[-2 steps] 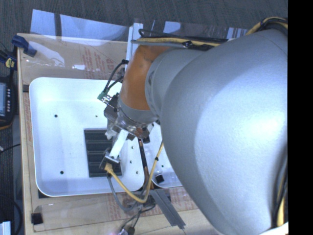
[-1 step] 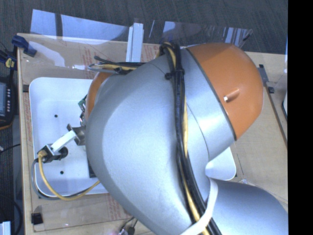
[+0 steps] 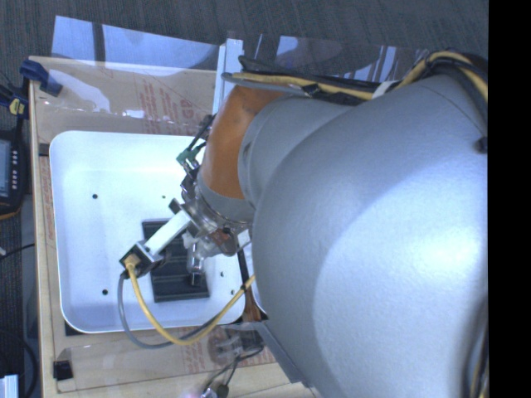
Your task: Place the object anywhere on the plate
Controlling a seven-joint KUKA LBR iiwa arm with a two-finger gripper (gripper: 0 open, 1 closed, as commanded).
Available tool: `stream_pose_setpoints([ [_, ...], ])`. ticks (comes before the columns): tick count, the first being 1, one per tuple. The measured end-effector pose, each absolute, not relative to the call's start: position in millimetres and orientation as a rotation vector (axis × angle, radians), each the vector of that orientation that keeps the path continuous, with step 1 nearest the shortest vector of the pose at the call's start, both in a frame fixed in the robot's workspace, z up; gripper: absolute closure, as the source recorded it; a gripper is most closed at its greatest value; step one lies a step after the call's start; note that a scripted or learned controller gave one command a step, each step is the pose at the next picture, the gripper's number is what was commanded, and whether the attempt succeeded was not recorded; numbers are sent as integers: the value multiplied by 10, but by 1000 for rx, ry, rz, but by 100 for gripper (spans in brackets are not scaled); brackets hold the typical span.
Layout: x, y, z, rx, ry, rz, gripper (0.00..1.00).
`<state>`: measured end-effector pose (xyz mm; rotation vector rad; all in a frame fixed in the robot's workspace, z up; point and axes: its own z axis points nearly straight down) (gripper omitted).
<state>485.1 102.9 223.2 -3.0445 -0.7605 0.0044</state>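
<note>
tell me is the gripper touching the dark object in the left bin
Cannot tell. In the camera view the gripper overlaps the dark object in the left bin, but the slanted angle hides any contact or gap.

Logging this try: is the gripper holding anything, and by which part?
Cannot be told. The gripper is low over a dark rectangular object in the left bin.

Dark grey carpet (image 3: 166,7) surrounds the pale wooden bench (image 3: 133,81).
</note>
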Motion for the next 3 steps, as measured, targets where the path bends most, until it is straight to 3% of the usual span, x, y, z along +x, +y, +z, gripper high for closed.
stream_pose_setpoints([
  [1,4882,379,3129,-3016,-868,0,100],
  [2,4753,921,2223,-3087,-566,11,100],
  [3,4766,766,3395,-2998,-929,-1,100],
])
